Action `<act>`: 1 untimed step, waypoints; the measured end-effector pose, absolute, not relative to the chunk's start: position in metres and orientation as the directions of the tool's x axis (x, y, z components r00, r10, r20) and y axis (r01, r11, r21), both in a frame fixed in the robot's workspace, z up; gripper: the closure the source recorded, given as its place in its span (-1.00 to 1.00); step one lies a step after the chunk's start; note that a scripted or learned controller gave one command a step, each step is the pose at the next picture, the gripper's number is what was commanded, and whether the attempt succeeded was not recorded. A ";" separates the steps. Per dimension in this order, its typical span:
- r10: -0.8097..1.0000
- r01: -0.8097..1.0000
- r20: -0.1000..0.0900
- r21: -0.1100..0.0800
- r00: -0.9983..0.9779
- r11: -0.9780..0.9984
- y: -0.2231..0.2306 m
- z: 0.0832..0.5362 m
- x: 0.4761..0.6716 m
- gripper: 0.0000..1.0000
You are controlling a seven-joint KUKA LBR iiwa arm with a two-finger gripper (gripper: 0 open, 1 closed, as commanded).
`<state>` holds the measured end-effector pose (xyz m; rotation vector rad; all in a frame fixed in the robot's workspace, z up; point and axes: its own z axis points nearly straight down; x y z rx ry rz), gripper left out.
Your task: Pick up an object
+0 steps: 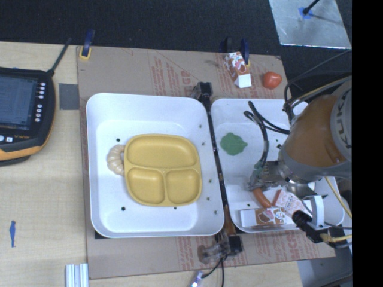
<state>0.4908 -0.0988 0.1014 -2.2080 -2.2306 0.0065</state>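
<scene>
Down near the front edge of the right bin (pixel 236 111), my gripper (pixel 263 177) hangs low over a little orange carrot (pixel 261 197) and a flat snack packet (pixel 272 215), but I cannot tell how it is set or if it has anything. Toward the back left part of that same bin lies a soft green leaf (pixel 233 143), well apart from my gripper. Over in the left bin (pixel 108 112), a yellow plate (pixel 162 169) with three parts sits in the middle, and a small tan shell (pixel 115 159) touches its left side.
</scene>
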 end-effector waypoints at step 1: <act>1.000 1.000 0.000 -0.001 -0.006 0.006 -0.048 0.193 0.583 1.00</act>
